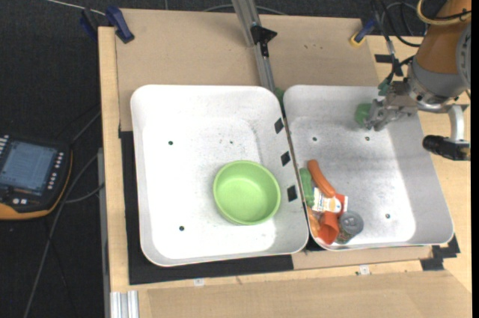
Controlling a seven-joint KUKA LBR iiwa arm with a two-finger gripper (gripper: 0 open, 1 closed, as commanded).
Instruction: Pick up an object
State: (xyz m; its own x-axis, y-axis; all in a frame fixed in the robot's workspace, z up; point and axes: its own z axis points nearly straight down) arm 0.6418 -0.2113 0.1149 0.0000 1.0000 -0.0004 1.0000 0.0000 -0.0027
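Camera view, looking down at a slant: two shallow white bins side by side on a tan worktop [187, 47], inner rims meeting along a line running from top centre down to the lower middle. Left bin [161, 122] mostly bare, apart from a green bowl [247, 192] sitting upright in its lower right part, close to the shared rim. Right bin [408, 197] bare across its middle and right side; clutter packed into its lower left corner against the shared rim: an orange carrot-like piece [319, 178], an orange and white packet [328, 204], a small grey round object [349, 222] just right of the packet. Plenty of free floor between that cluster and the bin's top edge.

Arm [441, 47] entering from the right, orange band above the grey wrist, reaching down and leftward into the top right part of the right bin. End effector [379, 114] low over the bin floor near the upper rim, touching or just beside a small green object [364, 113]. Cannot tell whether open or closed, nor whether the green object is gripped.
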